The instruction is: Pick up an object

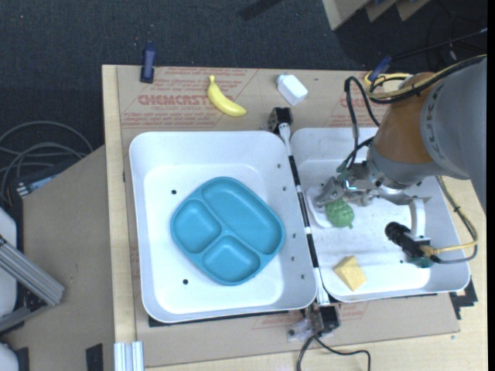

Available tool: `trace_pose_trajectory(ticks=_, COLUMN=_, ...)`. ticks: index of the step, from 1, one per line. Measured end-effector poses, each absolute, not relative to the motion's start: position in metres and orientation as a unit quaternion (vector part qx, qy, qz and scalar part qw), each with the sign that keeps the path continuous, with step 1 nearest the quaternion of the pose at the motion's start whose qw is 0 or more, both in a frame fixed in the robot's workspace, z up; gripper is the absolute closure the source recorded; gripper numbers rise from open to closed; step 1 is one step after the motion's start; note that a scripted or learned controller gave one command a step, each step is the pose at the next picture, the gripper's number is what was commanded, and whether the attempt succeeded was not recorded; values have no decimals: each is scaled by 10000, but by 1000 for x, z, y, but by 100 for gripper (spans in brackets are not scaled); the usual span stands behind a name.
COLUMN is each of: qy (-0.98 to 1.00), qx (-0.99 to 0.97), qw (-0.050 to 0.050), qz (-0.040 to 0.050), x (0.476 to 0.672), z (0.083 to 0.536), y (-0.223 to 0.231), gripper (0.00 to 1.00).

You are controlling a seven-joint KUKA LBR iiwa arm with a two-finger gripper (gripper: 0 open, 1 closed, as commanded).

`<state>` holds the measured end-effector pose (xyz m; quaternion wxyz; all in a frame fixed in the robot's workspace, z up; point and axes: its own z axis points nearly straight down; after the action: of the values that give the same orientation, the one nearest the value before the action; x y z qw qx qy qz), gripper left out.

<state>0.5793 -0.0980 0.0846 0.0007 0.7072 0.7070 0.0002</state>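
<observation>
In the right bin a small green, lumpy object lies near the left wall. A yellow block rests near that bin's front edge. My gripper is low over the right bin, directly above and touching or nearly touching the top of the green object. The wrist hides how the gripper stands around it. The grey arm with its orange band reaches in from the right.
A blue divided plate lies in the middle of the left bin. Behind the bins, on the cardboard, are a yellow banana, a small white block and a blue item.
</observation>
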Motion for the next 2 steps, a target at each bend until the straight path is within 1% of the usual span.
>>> trace_pose_trajectory(ticks=2, qy=7069, qx=7073, qw=-10, qz=-4, x=561, z=85, y=-96, gripper=0)
